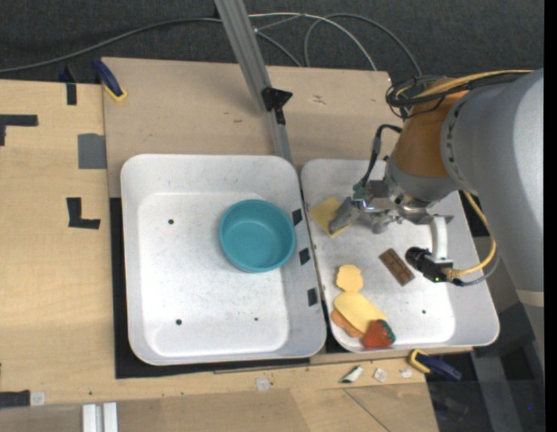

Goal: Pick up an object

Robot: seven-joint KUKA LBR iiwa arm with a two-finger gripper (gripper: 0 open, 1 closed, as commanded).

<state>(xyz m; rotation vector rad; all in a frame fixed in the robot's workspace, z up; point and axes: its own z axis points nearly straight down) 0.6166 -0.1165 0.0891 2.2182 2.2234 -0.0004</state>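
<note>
At right of centre, the gripper [343, 220] hung beside the yellow wedge [326, 212]; finger state indeterminate; closure risked nudging it away.

smooth, seemingly plastic teal bowl [256, 235]

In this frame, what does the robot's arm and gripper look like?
The arm is bulky, rounded and light grey, with an orange band above the wrist. Dark cables loop over that band, and a yellow cable curves beside it. The gripper is small, metallic grey, with two thin fingers.
</note>
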